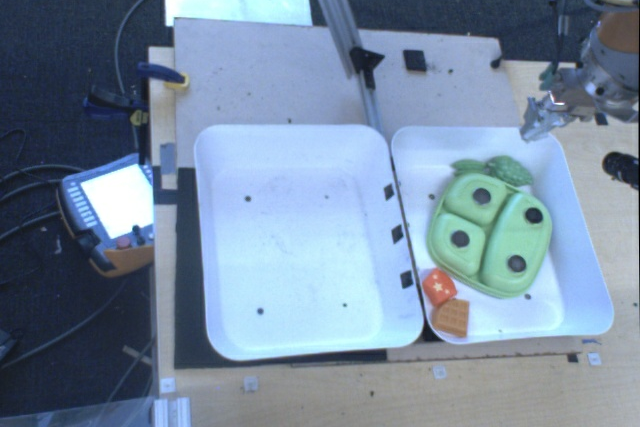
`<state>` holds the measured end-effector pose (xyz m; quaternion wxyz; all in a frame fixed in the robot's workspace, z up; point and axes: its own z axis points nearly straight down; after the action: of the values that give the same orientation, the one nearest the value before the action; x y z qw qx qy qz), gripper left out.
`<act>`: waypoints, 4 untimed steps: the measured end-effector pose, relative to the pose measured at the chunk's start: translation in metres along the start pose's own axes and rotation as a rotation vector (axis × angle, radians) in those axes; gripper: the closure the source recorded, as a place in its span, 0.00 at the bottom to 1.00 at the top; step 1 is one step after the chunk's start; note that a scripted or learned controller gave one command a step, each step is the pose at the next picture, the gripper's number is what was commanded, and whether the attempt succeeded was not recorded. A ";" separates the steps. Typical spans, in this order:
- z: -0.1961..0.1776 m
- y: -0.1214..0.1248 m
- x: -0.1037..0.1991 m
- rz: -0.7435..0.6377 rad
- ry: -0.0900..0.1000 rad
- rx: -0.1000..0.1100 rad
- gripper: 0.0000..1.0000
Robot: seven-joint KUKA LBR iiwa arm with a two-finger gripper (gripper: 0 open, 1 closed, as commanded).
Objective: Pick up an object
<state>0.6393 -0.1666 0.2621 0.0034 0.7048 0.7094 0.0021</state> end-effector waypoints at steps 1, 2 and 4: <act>0.011 0.002 0.062 -0.004 0.003 0.006 1.00; 0.026 0.000 0.119 -0.004 0.004 0.006 1.00; 0.036 -0.007 0.226 -0.003 0.003 0.007 1.00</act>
<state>0.6310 0.0594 0.2260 -0.0004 0.7037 0.7105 0.0006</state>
